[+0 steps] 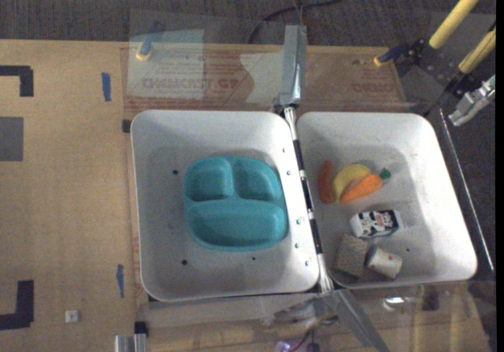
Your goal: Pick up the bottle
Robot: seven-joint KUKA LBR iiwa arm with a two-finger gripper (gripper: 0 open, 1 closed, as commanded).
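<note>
Only blurrily, the bottle [384,262] lies in the right bin [441,146].

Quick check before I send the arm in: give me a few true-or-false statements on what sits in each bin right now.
1. The teal divided plate lies in the left bin. True.
2. The toy carrot lies in the left bin. False: it lies in the right bin.
3. The small milk carton lies on its side in the right bin. True.
4. The gripper is down inside the right bin. False: it is outside it, beyond the upper right corner.
</note>
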